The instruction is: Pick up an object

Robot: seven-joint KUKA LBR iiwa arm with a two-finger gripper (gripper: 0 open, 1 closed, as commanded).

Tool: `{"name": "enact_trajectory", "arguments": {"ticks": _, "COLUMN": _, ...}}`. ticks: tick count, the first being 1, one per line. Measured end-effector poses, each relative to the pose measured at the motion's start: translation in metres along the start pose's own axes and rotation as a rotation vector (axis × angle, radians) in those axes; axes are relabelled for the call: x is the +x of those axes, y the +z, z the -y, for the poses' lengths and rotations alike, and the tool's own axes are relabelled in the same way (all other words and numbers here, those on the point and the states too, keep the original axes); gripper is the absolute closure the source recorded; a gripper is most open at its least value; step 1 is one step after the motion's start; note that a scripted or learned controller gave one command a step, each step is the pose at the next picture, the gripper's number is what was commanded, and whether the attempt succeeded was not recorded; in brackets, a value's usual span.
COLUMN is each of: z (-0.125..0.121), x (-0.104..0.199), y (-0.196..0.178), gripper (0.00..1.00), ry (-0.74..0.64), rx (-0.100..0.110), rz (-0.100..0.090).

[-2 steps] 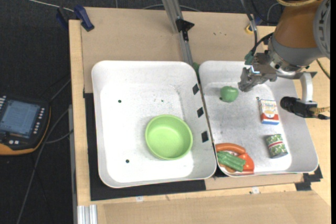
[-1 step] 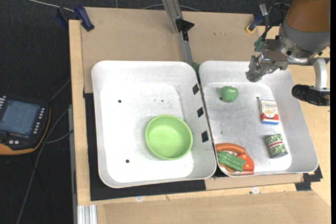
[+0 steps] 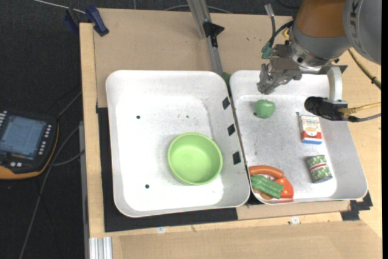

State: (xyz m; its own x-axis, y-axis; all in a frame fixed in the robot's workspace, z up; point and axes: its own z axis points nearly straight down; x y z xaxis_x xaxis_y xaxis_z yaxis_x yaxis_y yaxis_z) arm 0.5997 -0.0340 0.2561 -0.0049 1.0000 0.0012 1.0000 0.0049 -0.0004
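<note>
Nothing is lifted yet: the pincer [image 3: 267, 87], its fingers close together and empty, hangs just above the small green ball [image 3: 264, 108] lying in the right bin [image 3: 348, 158], leaving descent, grasp and lift.

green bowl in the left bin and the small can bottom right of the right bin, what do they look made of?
Green bowl: probably plastic. Uniform light green, smooth with a soft sheen, thick rounded rim.

Small can: likely metal or a toy plastic can. Cylindrical, wrapped in a green printed label with a paler end face; too small to tell which.

Both bins, such as the left bin, look like matte white moulded plastic with rounded corners.
</note>
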Motion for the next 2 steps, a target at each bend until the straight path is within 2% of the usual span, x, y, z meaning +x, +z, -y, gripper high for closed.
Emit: {"name": "enact_trajectory", "arguments": {"ticks": 2, "z": -0.027, "x": 0.103, "y": -0.006, "gripper": 1.0, "ry": 0.001, "rx": -0.001, "rz": 0.0}}
